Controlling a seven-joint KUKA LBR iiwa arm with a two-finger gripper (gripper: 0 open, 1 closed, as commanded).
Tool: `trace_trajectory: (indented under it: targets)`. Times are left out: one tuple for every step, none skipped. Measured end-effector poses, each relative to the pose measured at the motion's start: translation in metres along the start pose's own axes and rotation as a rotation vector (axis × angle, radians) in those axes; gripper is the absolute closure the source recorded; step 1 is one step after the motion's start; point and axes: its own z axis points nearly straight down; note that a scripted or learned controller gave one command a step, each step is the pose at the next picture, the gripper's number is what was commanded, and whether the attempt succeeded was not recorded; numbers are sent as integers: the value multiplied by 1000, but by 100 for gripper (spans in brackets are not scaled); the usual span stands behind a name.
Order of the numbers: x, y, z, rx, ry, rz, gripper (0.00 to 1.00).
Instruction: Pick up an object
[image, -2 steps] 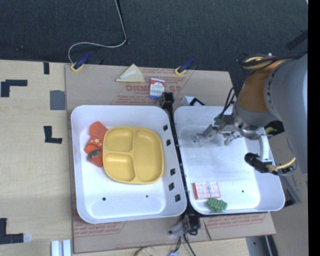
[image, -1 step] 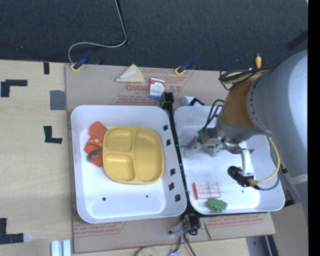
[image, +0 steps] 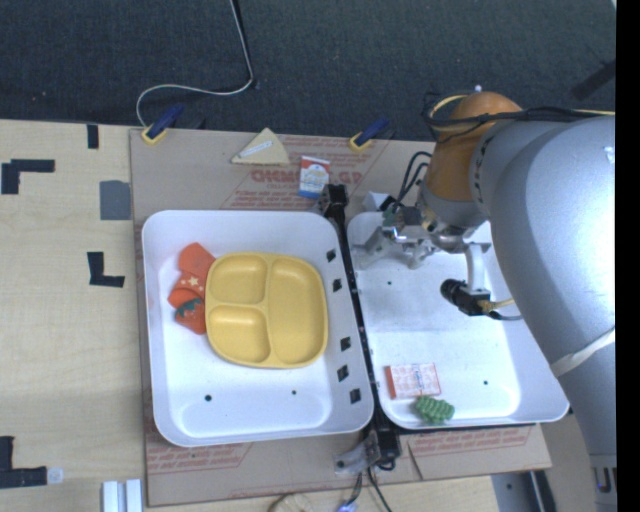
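Two bins (image: 160, 330), one yellow plate (image: 268, 308)

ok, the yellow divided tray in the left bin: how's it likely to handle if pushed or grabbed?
The tray looks like rigid moulded plastic, so probably stiff and light. It lies flat and wide, so it would likely slide rather than tip. Its low rim may be hard to pinch.

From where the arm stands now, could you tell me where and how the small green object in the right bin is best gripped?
Take the green object across its short width, coming straight down. It lies low and lumpy near the right bin's front wall, its long axis running left-right, just below the red-and-white packet. A front-to-back pinch should probably clear both, though the margin looks tight.
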Motion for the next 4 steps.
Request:
trace_trajectory:
  targets:
    - [0,0,-10,0,-3,-1,100]
    - [-44,9,-120,-1,-1,1,100]
    - [-88,-47,-146,2,-1,3,100]
    - [-56,-60,-35,7,3,1,100]
